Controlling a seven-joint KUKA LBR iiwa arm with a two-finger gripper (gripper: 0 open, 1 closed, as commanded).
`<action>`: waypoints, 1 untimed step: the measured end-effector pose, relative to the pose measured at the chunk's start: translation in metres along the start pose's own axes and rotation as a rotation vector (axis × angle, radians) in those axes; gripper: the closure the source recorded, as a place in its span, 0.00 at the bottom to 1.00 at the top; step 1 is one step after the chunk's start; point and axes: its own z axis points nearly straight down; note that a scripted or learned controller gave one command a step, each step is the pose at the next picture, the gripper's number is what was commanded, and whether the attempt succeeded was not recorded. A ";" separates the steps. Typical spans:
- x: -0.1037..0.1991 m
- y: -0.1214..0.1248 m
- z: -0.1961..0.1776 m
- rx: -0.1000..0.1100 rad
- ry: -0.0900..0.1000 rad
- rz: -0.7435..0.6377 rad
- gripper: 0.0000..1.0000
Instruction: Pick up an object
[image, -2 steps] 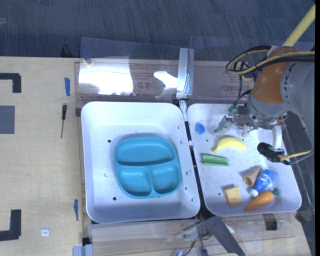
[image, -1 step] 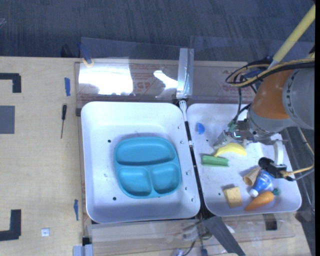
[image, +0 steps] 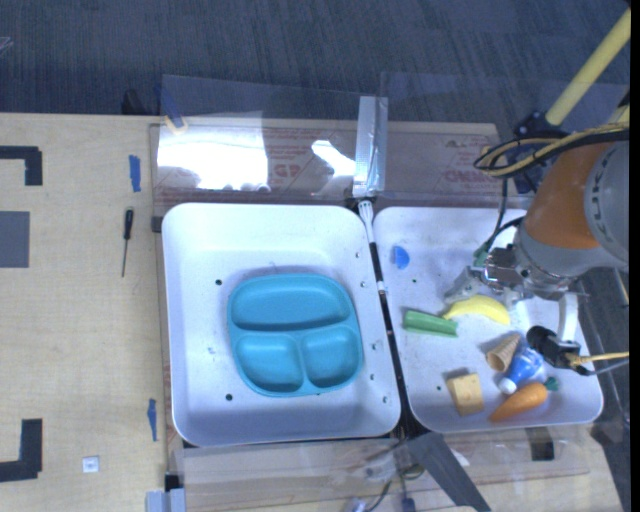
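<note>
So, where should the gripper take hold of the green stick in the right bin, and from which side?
Probably at the middle of the green stick, coming straight from above. It lies flat and apart from the banana, so closing across its narrow width looks easiest.

We see the arm (image: 585, 200) cut off by the right edge of the frame, so its upper links are out of sight, and its gripper (image: 497, 275) is too cluttered with metal parts and cables for us to make out the fingers. The gripper covers one end of the yellow banana (image: 482, 310) in the right bin (image: 425, 395). A small blue item (image: 400, 257) near that bin's left wall is too small for us to identify.
</note>
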 end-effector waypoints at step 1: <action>-0.018 -0.026 0.000 0.000 -0.001 0.036 0.00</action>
